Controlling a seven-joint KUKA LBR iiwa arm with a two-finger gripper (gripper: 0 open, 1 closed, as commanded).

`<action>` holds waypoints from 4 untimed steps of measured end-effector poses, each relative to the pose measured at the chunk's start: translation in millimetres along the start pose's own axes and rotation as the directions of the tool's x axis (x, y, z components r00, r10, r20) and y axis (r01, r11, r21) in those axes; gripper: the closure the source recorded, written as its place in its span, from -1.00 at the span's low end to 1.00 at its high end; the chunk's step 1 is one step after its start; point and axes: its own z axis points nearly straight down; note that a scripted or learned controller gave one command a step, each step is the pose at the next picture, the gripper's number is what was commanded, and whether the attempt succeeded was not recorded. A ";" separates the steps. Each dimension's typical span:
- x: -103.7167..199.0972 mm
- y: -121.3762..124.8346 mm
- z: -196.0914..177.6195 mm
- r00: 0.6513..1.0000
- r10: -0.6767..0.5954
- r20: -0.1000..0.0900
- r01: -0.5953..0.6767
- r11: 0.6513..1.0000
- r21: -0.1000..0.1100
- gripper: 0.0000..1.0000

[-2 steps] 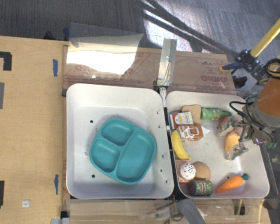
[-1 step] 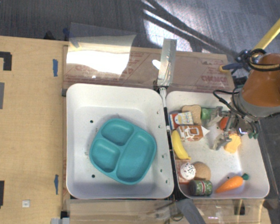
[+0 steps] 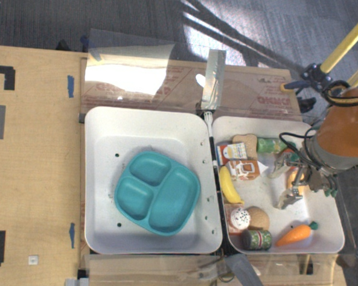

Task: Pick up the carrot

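Two white bins side by side. Left bin (image 3: 101, 128): teal divided plate (image 3: 156, 192). Right bin (image 3: 334, 227): carrot (image 3: 295, 233) at near right corner, banana (image 3: 228, 184), green can (image 3: 256, 239), cartons. Gripper (image 3: 289, 194) hangs above the right bin, beyond the carrot, fingers apart, holding nothing.

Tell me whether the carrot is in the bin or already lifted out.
In the bin. The orange carrot with a green top lies on the floor of the right white bin, near its front corner, apart from the pincer.
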 end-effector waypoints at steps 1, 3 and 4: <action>-4.8 0.4 -13.9 1.000 -0.001 0.015 0.001 1.000 0.003 1.00; -85.7 -39.3 -122.2 0.920 -0.392 0.009 0.391 0.920 0.009 1.00; -71.7 -38.4 -4.3 0.839 -0.544 -0.001 0.544 0.839 -0.002 1.00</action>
